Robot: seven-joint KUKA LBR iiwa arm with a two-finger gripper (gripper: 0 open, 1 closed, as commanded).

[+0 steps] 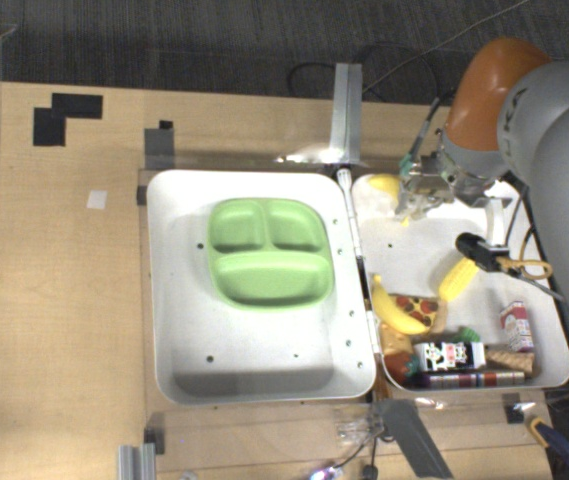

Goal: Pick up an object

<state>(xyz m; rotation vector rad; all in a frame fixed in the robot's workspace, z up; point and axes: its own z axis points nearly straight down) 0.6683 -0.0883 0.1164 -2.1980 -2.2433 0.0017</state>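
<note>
the grey arm [554,118] with its orange band fills the upper right of the frame and reaches down and left over the far end of the right bin [409,253]. the left bin [179,348] takes up the middle of the frame, touching the right bin along their shared edge. a green plate [268,250] with three compartments lies flat in the upper half of the left bin. the gripper [419,203] hangs over the upper left part of the right bin, above bare white floor; from this slant i cannot tell whether it is spread or pressed together, and nothing is seen pinched in it. a banana [394,310] lies against the right bin's left wall, lower down and well apart from the gripper. a yellow cob [456,279] lies tilted near the bin's middle, below and right of the gripper. a dark box [450,353] sits along the lower edge, with a marker [469,377] just below it against the near wall. a small red and white can [515,326] rests near the lower right corner. the yellow piece [384,185] lies in the bin's upper left corner, just left of the gripper and slightly higher in the frame, close beside it; whether the two touch cannot be told.
</note>
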